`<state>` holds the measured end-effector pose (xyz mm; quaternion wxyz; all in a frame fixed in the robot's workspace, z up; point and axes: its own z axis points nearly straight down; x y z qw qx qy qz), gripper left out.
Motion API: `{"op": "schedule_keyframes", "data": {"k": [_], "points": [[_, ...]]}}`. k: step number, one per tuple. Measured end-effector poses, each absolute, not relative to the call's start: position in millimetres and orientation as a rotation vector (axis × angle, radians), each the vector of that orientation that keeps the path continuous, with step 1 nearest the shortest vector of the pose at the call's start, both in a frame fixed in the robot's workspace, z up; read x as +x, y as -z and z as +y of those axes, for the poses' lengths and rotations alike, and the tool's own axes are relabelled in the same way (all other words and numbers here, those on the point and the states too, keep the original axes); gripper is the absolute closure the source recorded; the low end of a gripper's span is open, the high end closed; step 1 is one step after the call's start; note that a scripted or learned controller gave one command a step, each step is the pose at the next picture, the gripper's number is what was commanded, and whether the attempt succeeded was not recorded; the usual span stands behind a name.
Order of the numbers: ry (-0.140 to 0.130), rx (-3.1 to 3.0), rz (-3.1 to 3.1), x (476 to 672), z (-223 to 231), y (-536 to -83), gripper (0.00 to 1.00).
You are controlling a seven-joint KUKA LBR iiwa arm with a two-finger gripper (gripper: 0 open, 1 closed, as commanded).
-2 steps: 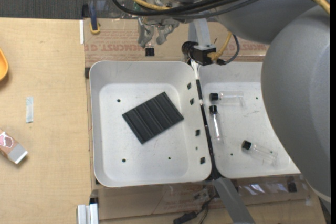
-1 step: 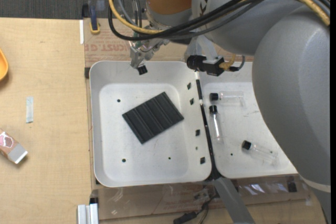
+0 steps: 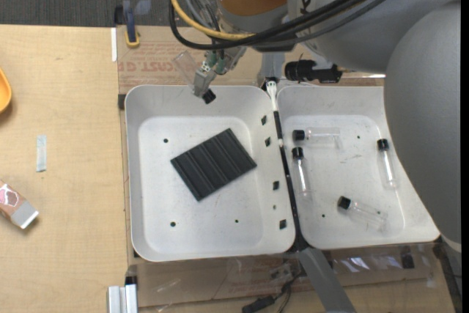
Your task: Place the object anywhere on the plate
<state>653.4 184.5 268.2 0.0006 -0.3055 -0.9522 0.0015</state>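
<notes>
Black ribbed plate [image 3: 214, 163], square and turned askew, lies flat mid-floor in the left bin [image 3: 146, 231], with bare white floor open on all sides, widest toward 6 and 9 o'clock. Pincer [image 3: 203, 89] hangs over the left bin's rim at 12 o'clock, clenched on a clear plastic vial [image 3: 207, 84] whose black cap pokes out below the fingertips; vial is tilted, well apart from the plate, roughly at the plate's 12 o'clock. Right bin [image 3: 410, 231] holds four more clear vials with black caps: one [image 3: 316, 135] lying crosswise at 11 o'clock, one [image 3: 301, 171] lengthwise along the left wall, one [image 3: 385, 163] lengthwise near the right wall, one [image 3: 359, 210] at 5 o'clock. All apart from each other. Both bins are shallow white plastic with rounded corners, touching along the centre seam, small black clips along it. Grey arm with orange band fills the top right, yellow and black cables looping off it. Table [image 3: 58, 121] is pale wood; a small clear strip [image 3: 41, 153] and a pink-and-grey wrapped item [image 3: 16, 205] sit on it at 9 o'clock, well clear of the bins.
</notes>
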Motion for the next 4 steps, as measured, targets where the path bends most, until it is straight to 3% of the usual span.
{"op": "schedule_keyframes", "data": {"k": [1,3,4], "points": [[-0.004,-0.739,-3.051,652.3,177,-227,1.0],[0.001,0.106,-3.141,655.3,195,-274,1.0],[0.002,0.584,-3.087,660.6,204,-244,1.0]]}}
